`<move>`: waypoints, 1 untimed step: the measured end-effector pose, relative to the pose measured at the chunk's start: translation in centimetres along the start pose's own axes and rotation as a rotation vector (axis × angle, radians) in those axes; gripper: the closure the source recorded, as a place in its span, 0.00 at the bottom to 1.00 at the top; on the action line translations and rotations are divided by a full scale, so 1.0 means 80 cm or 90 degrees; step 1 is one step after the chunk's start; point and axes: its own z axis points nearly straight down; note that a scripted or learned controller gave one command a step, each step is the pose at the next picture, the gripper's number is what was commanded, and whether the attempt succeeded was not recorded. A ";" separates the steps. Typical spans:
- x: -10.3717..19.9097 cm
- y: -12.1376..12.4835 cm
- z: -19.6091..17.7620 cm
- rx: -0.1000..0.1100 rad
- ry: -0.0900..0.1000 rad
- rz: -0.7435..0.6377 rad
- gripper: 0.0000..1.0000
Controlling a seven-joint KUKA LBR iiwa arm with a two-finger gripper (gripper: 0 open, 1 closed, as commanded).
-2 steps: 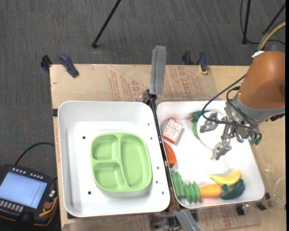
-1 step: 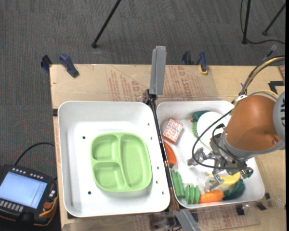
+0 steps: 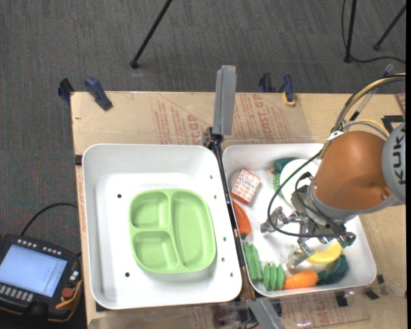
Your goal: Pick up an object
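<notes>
I saw the yellow lemon [image 3: 327, 253] lying by the right bin's [image 3: 364, 277] near right corner, beside the orange carrot [image 3: 301, 279]. Just above it the gripper [image 3: 308, 240] hung low, fingers spread and empty, the arm's orange band [image 3: 349, 171] angled in from the right.

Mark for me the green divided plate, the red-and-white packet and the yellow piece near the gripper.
green divided plate [image 3: 172, 231]: camera view, on its middle ridge, in the left bin.
red-and-white packet [image 3: 245, 185]: camera view, on its printed face, in the right bin.
yellow piece [image 3: 325, 255]: camera view, on its exposed top.
</notes>
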 end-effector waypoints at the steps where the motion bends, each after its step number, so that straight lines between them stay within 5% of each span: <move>1: -0.022 0.027 0.000 0.000 0.000 0.130 0.00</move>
